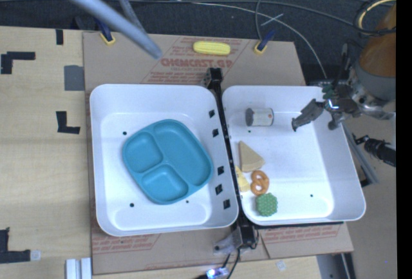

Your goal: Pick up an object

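1. The gripper [317, 111] hovers over the right bin [335, 181] near its far right corner — jaws apart, nothing between them.
2. The small grey can [260, 117] lies on its side, near the bin's far left.
3. It looks light, stiff, likely to roll — pinch across its round body.

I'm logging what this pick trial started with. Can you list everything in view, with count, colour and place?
bins: 2, white, side by side on the bench
divided plate: 1, blue, in the left bin
small can: 1, grey, right bin, upper left
wedge: 1, tan, right bin, near the divider
pretzel: 1, orange-brown, below the wedge
broccoli-like piece: 1, green, right bin, lower left
banana-like piece: 1, yellow, on the cardboard above the bins
end effector: 1, dark, over the right bin's upper right
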{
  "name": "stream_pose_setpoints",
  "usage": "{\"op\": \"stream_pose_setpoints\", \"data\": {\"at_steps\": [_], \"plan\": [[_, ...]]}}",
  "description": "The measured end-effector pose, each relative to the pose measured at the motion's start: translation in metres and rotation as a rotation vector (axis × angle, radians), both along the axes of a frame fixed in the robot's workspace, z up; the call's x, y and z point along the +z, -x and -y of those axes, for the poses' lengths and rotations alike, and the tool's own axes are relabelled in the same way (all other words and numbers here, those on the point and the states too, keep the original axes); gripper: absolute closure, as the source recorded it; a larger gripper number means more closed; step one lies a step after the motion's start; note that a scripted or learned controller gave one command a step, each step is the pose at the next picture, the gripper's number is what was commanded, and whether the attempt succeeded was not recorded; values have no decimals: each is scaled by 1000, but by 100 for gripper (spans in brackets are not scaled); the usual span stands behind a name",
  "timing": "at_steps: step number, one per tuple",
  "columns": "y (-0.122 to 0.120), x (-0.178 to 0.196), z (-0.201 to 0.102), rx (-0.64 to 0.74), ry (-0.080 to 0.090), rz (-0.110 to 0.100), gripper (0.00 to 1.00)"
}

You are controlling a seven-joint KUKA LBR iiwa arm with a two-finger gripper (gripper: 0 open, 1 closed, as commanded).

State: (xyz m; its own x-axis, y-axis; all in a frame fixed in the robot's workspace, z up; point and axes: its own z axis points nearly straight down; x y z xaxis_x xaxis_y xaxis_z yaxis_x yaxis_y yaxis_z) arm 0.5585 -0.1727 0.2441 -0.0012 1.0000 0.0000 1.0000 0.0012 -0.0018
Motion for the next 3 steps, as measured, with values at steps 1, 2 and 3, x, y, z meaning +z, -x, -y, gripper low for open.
{"op": "stream_pose_setpoints", "data": {"at_steps": [1,2,3], "plan": [[-8,-47,-2,0,1,-2,0],[-4,-96,6,-1,0,-4,0],[2,-142,11,-1,0,-3,0]]}}
